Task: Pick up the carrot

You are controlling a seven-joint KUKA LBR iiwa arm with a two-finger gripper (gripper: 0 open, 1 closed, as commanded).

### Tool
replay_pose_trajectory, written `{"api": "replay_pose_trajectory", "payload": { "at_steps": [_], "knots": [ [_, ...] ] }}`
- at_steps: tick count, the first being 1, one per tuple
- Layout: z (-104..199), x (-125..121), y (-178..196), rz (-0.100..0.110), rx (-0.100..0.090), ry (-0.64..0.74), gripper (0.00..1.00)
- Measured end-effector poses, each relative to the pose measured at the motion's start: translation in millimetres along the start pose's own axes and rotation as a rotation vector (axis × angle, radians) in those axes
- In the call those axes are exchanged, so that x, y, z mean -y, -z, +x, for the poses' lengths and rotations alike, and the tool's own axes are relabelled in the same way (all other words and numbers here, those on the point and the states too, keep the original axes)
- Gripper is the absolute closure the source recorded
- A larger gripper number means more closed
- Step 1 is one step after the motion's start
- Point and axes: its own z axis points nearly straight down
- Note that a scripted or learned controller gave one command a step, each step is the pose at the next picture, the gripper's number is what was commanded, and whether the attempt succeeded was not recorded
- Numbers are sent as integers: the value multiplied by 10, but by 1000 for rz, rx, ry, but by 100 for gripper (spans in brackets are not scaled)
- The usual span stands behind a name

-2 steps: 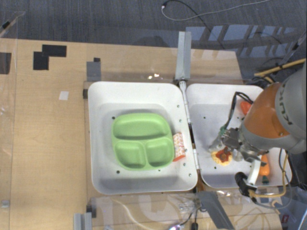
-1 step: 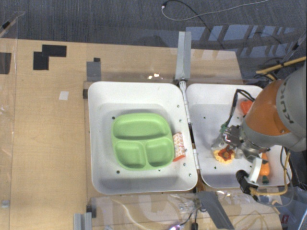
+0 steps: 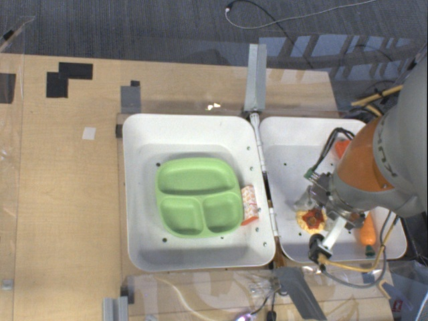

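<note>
Look for the carrot [image 3: 366, 231] in the near right corner of the right bin [image 3: 287, 142]: orange, green tip toward the near rim, partly tucked under the arm [image 3: 394, 146]. Read its long axis as running roughly far to near rather than across the bin. Find the hand [image 3: 321, 206] to the carrot's left in the view, over a yellow-and-red item [image 3: 309, 219], near the carrot but apart from it. Cannot tell whether open or closed. Expect, then, a shift toward the view's right to come over the carrot. Count two bins, one carrot, one yellow-and-red item and one red-orange piece [image 3: 342, 148] at the far side. Count in the left bin [image 3: 140, 146] one green tray [image 3: 197, 172] of three compartments and one small wrapped item [image 3: 249, 202] just beside its right edge.
</note>
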Motion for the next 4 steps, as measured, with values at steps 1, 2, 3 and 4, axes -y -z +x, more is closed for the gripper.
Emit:
{"api": "replay_pose_trajectory", "payload": {
  "at_steps": [1, 2, 3, 4],
  "knots": [
    [-552, -407, -11, 0, 3, -458, 100],
    [-750, -898, 606, 16, 5, -558, 100],
    [-428, -472, 29, 12, 12, -723, 100],
    [-518, -886, 1087, 9, 11, -716, 100]
  ]
}}
